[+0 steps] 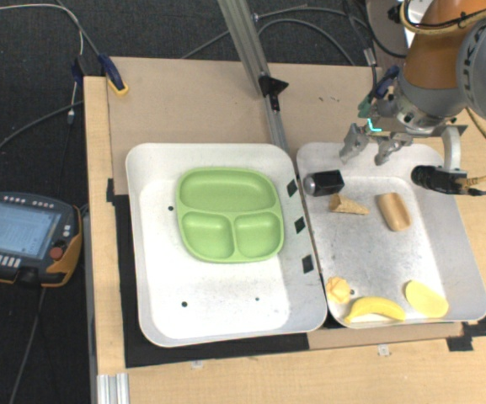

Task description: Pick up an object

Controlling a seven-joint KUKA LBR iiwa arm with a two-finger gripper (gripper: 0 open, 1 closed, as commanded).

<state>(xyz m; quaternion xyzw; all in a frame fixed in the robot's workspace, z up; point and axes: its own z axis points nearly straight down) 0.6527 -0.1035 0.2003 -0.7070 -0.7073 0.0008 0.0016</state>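
Surface holds two bins; we see end effector point(376, 146) spread wide, unloaded over right bin point(453, 251), likely missing the bread roll point(393, 210).

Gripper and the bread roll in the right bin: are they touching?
Apart. The camera view shows the gripper over the right bin's far edge, with bare bin floor between it and the bread roll lying nearer the camera.
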